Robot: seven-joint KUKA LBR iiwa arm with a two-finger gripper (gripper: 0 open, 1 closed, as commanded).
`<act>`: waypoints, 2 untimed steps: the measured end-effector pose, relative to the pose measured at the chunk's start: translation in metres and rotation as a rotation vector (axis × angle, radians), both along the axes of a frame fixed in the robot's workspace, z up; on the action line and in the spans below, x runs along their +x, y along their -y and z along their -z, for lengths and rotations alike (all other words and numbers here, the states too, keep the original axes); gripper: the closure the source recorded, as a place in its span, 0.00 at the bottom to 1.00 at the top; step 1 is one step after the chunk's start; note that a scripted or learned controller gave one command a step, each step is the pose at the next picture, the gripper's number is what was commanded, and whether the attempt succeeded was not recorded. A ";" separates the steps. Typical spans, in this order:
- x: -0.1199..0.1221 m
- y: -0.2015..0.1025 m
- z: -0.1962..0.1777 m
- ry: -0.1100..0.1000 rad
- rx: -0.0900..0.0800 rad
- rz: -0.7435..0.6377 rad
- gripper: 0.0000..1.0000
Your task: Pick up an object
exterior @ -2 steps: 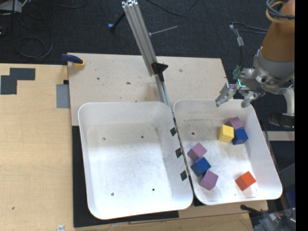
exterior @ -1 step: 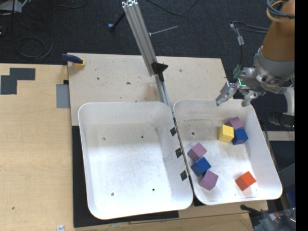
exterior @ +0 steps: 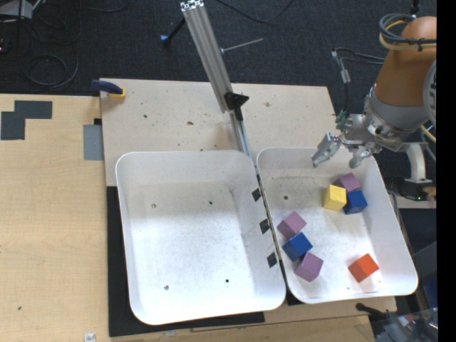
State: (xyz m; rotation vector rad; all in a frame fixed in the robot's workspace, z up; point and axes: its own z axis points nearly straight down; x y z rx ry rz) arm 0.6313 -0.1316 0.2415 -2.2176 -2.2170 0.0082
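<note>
Open gripper (exterior: 340, 155) hovers over right bin (exterior: 399, 262), above yellow block (exterior: 334, 197)

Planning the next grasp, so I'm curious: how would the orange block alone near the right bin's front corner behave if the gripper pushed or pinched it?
The orange block looks like a flat-faced cube, so it would probably slide rather than roll. It appears rigid, so pinching likely won't deform it. It sits near the right bin wall, so a push could wedge it there.

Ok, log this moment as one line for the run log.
arm: over right bin far end | gripper: open, holding nothing | nearest: yellow cube | left bin: no blocks | pick: not yet done
</note>
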 end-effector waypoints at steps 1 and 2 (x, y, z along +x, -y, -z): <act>0.000 0.002 0.065 -0.002 0.001 0.002 0.00; 0.000 -0.002 0.129 -0.001 0.001 0.003 0.00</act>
